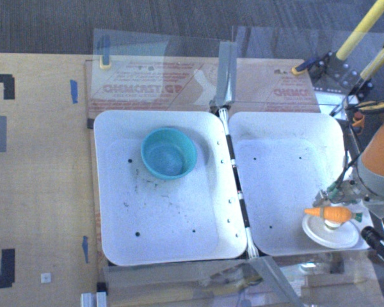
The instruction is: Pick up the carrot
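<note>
Carrot is in the right bin, down in its near-right corner, lying on a small white plate with the thin orange tip pointing left toward the bin's middle. The gripper is just above and behind the carrot's fat end, close enough that it may be touching, but the wrist clutter hides the tips and I can't tell whether the hand is open, closed or on anything. No carrot visibly between the tips, so I'm not calling it held. The arm comes in from the right, over the bin's rim. My read: we're at the approach or grasp stage, nothing lifted yet, since the carrot looks to be resting on the plate. Next move needs the hand centred across the carrot's thick end, closing across the width, then a straight lift without dragging the plate. Left bin just has the teal bowl, well apart, no concern.
</note>
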{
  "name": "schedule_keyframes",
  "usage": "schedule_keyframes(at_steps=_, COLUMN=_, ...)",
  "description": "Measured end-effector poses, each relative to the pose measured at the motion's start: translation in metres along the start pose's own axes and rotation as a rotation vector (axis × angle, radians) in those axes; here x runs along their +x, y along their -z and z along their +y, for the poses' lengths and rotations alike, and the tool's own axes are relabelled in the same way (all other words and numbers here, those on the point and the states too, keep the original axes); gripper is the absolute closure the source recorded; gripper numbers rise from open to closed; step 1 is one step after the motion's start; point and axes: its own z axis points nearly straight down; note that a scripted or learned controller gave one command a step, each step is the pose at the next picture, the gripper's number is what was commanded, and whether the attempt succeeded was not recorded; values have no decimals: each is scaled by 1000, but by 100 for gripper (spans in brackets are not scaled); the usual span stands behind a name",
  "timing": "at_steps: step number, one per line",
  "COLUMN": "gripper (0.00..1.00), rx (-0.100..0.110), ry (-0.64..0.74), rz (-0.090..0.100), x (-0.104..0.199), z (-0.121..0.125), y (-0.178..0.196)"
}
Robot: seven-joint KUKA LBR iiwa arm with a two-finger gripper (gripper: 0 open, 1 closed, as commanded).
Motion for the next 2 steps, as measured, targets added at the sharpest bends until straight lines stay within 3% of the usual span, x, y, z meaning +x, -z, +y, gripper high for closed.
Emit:
schedule_keyframes(at_steps=1, gripper=0, rx=0, ry=0, rz=0, x=0, z=0, y=0)
schedule_keyframes(at_steps=2, gripper=0, rx=10, ry=-58, rz=0, x=20, z=0, y=-21)
